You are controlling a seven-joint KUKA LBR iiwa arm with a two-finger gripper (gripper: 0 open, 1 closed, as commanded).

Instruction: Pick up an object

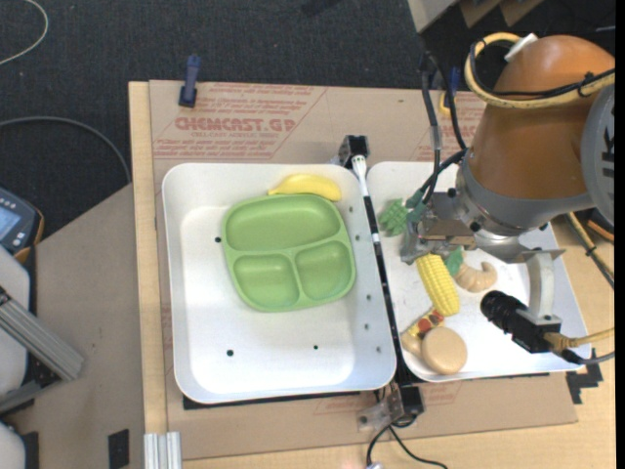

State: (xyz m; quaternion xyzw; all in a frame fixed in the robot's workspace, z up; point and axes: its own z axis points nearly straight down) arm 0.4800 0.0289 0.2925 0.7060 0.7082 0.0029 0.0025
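My gripper (437,245) hangs low in the right bin (508,367), under the orange wrist band. It sits right over the upper end of a yellow corn cob (439,283). A green leafy toy (394,217) lies just to its left. A pale mushroom-like piece (475,277) lies to the right of the cob. Near the bin's front are a round tan bun (442,349) and a small red and yellow piece (422,324). Nothing shows as lifted.
The left bin (195,340) holds a green divided plate (288,252) with a yellow banana (308,186) behind it. The arm covers the back of the right bin. A black rail (369,223) runs between the bins.
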